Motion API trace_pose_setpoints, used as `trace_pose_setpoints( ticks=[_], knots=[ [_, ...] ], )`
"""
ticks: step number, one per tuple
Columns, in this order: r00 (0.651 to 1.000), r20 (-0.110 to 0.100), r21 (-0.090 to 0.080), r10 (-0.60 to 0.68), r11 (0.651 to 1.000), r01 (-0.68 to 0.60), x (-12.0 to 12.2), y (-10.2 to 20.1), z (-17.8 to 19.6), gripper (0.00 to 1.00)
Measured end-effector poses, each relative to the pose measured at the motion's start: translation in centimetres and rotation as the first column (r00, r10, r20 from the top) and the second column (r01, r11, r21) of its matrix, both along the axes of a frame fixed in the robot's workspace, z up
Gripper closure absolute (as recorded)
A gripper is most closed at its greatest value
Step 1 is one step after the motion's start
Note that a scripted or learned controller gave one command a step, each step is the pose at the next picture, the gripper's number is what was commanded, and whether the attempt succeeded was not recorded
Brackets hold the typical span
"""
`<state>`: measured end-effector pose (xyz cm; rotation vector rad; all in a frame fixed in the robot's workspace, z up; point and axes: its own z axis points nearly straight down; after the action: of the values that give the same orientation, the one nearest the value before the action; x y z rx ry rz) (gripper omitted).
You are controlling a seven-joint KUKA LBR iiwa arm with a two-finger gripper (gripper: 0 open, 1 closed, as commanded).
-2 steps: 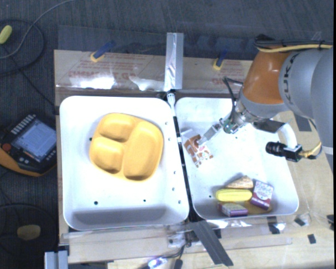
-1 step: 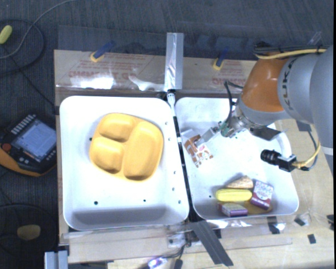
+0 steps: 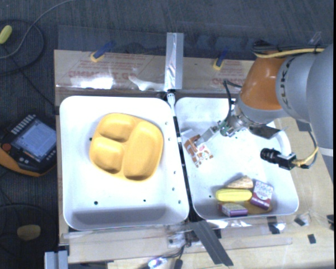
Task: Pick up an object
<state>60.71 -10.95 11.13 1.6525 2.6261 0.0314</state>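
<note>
Bench [image 3: 117, 66] on dark carpet [image 3: 22, 94]; pendant [image 3: 28, 144] left; two white bins [image 3: 78, 206]; pincer [image 3: 204, 134] state unclear.

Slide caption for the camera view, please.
Gripper low over a small packet in the right bin.

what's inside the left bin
The left bin holds one large yellow moulded tray with three rounded compartments, lying upside down near the middle. Whatever lies beneath it is covered.
</note>
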Motion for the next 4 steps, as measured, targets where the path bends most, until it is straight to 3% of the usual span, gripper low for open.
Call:
trace_pose_setpoints(
  ticks=[3,4],
  knots=[
    [0.995,-0.005,0.006,-0.104,0.995,0.104,0.1,0.2,-0.1,0.0],
    [0.974,-0.008,0.011,-0.227,0.974,0.227,3.5,0.1,-0.1,0.0]
  ],
)
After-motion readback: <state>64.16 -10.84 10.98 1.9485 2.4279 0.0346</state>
